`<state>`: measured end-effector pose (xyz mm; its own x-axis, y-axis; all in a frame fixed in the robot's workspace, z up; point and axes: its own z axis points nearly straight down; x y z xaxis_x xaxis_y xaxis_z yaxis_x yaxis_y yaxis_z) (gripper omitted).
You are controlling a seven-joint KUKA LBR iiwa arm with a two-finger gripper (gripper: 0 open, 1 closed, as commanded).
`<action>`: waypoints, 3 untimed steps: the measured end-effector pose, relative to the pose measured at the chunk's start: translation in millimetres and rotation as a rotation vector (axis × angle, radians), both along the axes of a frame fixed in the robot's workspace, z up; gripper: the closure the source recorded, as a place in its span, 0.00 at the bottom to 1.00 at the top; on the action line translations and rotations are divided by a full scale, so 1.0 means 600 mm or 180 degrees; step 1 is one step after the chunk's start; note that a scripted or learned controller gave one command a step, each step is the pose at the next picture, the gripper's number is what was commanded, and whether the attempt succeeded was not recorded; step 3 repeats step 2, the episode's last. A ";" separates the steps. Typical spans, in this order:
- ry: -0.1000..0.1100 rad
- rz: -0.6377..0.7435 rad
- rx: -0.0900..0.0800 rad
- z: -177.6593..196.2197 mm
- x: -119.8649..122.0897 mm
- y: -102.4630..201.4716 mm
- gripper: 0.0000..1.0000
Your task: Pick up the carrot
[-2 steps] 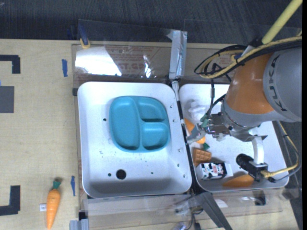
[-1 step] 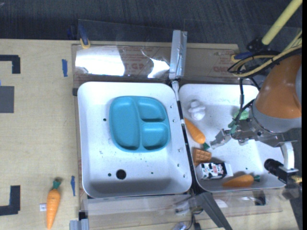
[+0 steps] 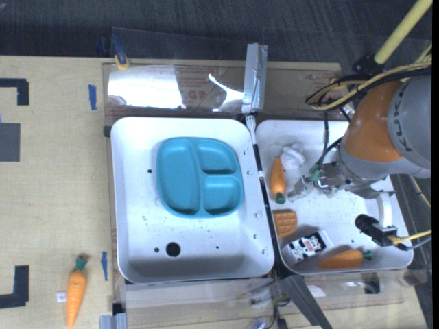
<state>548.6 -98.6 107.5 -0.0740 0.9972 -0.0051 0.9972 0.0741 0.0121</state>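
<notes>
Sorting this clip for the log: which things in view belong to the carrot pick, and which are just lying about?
Job:
- orange carrot by right bin's left wall
- orange carrot at that bin's near edge
- orange carrot on the bench outside
- robot hand

Lying about:
- blue sectioned plastic plate
- waffle-like orange square
- small black-and-white box
- white crumpled lump

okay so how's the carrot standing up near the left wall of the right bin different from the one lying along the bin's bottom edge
The upright carrot lies lengthwise up and down the view beside the right bin's left wall, green end toward the bottom; the bottom carrot lies crosswise, green end toward the right. The upright carrot sits just left of the end effector; the bottom carrot is farther off, next to a black-and-white item. Both are orange, in the right bin.
</notes>
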 end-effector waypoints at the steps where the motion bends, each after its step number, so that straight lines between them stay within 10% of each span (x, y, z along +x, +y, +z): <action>1: 0.0027 0.0015 0.0007 0.009 -0.004 0.005 1.00; 2: 0.0031 0.0014 0.0007 0.008 -0.004 0.005 0.00; 3: 0.0031 0.0014 0.0007 0.008 -0.004 0.005 0.00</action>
